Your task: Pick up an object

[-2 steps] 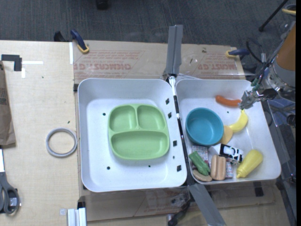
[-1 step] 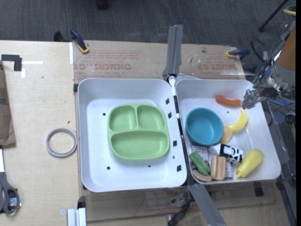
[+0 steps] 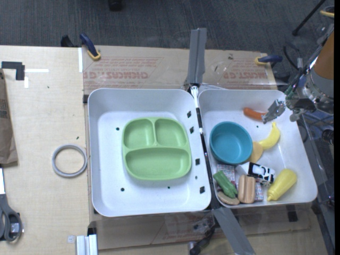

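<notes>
The right bin holds several toy items. An orange carrot lies near its back, and a yellow banana curves beside a blue bowl. A yellow squeeze bottle, a hot dog, a green pod and a black-and-white piece lie toward the front. My gripper hangs over the back right of this bin, just right of the carrot and above the banana's tip. Nothing shows held in it.
The left bin holds a green divided plate. A grey ring lies on the bench to the left, with scissors at the front left corner. A metal divider stands between the bins at the back.
</notes>
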Controlling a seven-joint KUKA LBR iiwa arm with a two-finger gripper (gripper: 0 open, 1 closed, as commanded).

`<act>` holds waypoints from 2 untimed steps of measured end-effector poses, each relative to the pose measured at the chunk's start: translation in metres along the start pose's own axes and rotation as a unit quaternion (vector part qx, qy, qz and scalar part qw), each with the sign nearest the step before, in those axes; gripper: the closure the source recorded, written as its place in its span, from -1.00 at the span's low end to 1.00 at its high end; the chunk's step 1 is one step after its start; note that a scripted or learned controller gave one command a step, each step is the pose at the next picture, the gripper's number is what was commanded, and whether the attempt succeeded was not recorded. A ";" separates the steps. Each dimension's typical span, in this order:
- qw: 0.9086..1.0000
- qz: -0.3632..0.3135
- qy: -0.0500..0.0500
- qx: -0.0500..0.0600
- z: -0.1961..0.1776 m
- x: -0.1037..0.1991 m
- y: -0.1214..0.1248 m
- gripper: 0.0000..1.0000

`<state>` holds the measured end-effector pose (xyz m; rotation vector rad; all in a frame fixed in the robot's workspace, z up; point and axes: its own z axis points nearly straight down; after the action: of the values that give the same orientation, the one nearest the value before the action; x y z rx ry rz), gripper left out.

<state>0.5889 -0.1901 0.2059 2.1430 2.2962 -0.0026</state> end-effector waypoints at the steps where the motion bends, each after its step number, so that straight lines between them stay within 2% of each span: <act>1: 0.992 0.130 0.000 0.000 0.114 0.021 0.038 -1.00; 2: 0.999 0.042 -0.001 -0.001 0.086 -0.029 0.069 -1.00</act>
<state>0.6595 -0.2140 0.1203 2.2347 2.2028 -0.0013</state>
